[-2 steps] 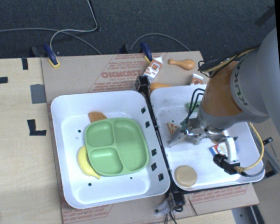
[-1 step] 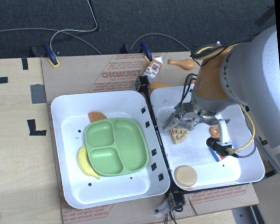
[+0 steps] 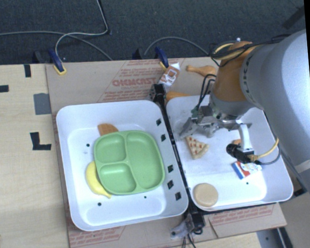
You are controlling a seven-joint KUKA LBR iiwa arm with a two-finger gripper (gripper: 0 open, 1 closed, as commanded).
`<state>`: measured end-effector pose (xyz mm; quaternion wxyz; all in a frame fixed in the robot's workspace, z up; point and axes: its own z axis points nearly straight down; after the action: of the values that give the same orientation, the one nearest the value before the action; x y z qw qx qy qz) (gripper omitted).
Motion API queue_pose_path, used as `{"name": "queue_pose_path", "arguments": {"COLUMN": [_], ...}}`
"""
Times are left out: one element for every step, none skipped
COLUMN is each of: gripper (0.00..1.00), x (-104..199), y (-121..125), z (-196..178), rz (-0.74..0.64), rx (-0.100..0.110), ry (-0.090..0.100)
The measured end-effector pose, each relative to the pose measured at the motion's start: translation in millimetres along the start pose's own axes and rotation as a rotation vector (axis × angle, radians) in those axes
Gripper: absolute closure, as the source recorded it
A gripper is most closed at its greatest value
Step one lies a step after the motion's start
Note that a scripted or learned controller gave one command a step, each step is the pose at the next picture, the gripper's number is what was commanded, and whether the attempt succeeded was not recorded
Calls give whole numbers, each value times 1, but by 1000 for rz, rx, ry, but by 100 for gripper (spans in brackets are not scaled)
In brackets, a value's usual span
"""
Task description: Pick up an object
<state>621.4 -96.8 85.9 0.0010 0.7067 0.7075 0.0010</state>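
Waffle wedge (image 3: 197,147) looks the likeliest pick: a small tan toy slice with a grid on top, lying flat in the right bin (image 3: 274,191), a little left of that bin's middle and just below the gripper (image 3: 198,123). The gripper's fingers are spread apart with nothing between them, hanging just above the wedge's upper edge. I judge the slice to be light, stiff moulded plastic, smooth enough to slip if pinched on its sloping sides; a hold across the 2 long straight edges, near the wide end, seems safest. Being thin, it leaves little height to catch, so the fingers would need to reach nearly to the bin floor. Lower in the same bin rests a round tan cookie (image 3: 206,194), and toward the right a small red, white and blue item (image 3: 240,169). In the left bin (image 3: 71,155), a green divided plate (image 3: 129,162) covers part of a yellow banana (image 3: 94,180).
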Motion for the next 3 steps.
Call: {"name": "queue_pose_path", "arguments": {"gripper": [0, 0, 100], "x": [-2, 1, 1], "y": [-22, -32, -32], "z": [0, -1, -10], "rz": [0, 1, 1], "rx": [-1, -2, -1], "ry": [-2, -3, -3]}}
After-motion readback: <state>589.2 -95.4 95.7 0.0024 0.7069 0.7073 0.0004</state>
